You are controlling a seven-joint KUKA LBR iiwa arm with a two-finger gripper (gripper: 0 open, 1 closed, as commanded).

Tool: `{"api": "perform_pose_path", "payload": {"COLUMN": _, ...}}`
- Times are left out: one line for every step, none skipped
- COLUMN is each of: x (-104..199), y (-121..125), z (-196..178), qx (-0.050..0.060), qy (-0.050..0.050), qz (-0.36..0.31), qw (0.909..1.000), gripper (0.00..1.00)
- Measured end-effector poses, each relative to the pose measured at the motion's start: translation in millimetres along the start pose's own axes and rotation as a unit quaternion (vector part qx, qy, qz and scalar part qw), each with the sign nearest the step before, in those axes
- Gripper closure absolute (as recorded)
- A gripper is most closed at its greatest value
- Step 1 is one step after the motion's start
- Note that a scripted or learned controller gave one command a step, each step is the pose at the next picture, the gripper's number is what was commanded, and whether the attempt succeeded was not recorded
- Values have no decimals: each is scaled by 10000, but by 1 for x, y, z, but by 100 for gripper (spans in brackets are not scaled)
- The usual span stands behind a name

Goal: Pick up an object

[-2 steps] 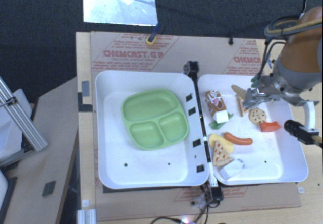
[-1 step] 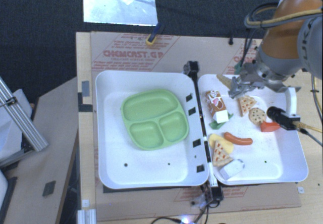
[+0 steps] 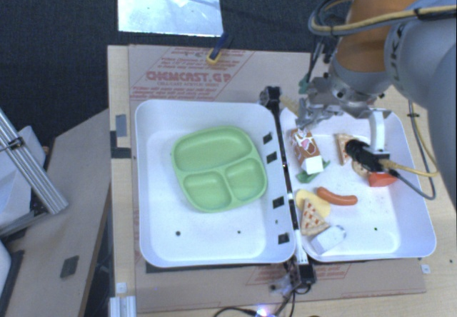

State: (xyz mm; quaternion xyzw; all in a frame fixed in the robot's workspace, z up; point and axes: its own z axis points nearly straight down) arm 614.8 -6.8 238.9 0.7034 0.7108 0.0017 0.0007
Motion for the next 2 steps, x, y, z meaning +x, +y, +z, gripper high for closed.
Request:
{"api": "perform_pose_path", "payload": {"x": 49, "y": 30, "z": 20, "qx": 2, "qy": -5, "qz": 10, "qw": 10000, "gripper": 100}}
{"api": "perform_pose_path", "payload": {"x": 48, "y": 33, "z": 24, "qx": 3, "qy": -10, "qz": 20, "qw": 10000, "gripper": 100}}
